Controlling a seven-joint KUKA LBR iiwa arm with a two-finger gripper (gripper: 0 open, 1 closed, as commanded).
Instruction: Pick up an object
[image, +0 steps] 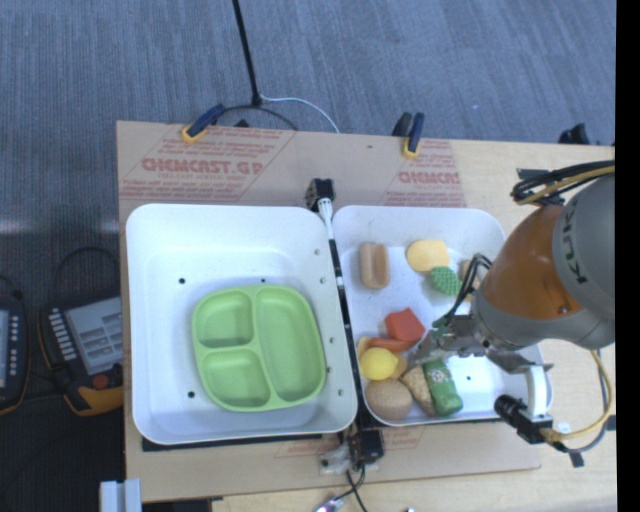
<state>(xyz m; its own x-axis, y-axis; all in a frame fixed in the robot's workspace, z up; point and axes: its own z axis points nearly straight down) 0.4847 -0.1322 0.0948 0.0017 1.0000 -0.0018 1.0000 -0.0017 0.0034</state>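
The right bin (480, 222) holds several toy foods: a hot dog bun (374, 265), a yellow lemon-like piece (428, 255), a green knobbly piece (445, 281), a red block (404, 325), a yellow ball (379, 363), a tan potato-like piece (389, 398) and a green packet (441, 388). My gripper (437, 345) reaches down into this bin from the right, just above the green packet and right of the red block. The arm's orange wrist covers the bin's right part.
The left bin (160, 250) holds a light green divided plate (258, 346). A black clip and cable sit at the wall between the bins (321, 193). Clamps hold the cardboard bench at the back edge (407, 130).
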